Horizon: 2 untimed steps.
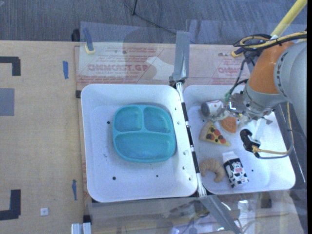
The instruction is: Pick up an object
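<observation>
Two bins sit side by side on the bench [39, 145], the left bin [92, 179] touching the right bin [282, 179] along a shared edge. A divided tray [144, 133] lies near the middle of the left bin. In the right bin, a can [212, 107] lies at the back left, with a round piece [228, 125] just in front and to its right. A pizza slice [213, 134] lies left of that piece. Nearer the front, a croissant [212, 169] lies beside a small carton [235, 171] on its right. The arm [273, 77] reaches over the right bin's back right part
</observation>
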Tool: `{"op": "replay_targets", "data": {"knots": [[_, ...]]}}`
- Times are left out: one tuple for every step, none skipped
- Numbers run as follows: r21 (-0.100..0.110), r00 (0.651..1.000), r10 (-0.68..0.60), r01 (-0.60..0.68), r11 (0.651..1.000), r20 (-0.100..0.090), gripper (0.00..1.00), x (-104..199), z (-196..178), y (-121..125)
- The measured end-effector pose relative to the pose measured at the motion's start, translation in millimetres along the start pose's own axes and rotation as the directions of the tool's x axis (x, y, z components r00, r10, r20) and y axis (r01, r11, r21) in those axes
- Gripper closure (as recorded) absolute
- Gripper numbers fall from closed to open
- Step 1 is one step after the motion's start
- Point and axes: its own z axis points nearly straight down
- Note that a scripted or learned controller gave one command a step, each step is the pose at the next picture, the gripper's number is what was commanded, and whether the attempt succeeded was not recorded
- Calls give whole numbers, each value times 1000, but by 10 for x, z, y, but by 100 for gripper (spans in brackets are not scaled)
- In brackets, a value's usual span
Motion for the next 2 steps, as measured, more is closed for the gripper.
{"op": "replay_targets", "data": {"knots": [[-3,1000,-2,2,1000,2,100,1,-108,9],[4,989,-145,145,989,-1,100,871,-1691,-132]]}}
